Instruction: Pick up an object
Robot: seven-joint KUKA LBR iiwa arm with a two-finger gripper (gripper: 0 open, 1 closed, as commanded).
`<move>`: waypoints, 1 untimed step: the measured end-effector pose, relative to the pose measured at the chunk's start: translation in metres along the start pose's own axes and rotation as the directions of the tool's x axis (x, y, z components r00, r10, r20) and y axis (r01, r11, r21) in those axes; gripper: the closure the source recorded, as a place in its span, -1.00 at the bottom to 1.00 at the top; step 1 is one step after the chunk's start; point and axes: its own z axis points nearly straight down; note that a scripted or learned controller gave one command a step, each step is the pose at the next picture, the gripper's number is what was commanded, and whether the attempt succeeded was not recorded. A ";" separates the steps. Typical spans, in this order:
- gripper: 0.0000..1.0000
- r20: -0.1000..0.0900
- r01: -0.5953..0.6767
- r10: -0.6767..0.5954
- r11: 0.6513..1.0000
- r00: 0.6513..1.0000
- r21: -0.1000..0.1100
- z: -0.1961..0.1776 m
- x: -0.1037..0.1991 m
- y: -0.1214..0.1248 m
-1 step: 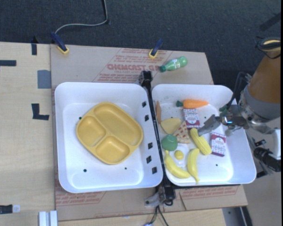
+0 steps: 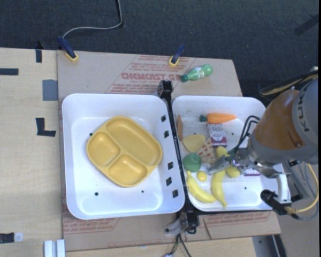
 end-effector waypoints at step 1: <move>1.00 -0.002 0.000 0.000 1.000 1.000 0.001 -0.009 0.001 0.000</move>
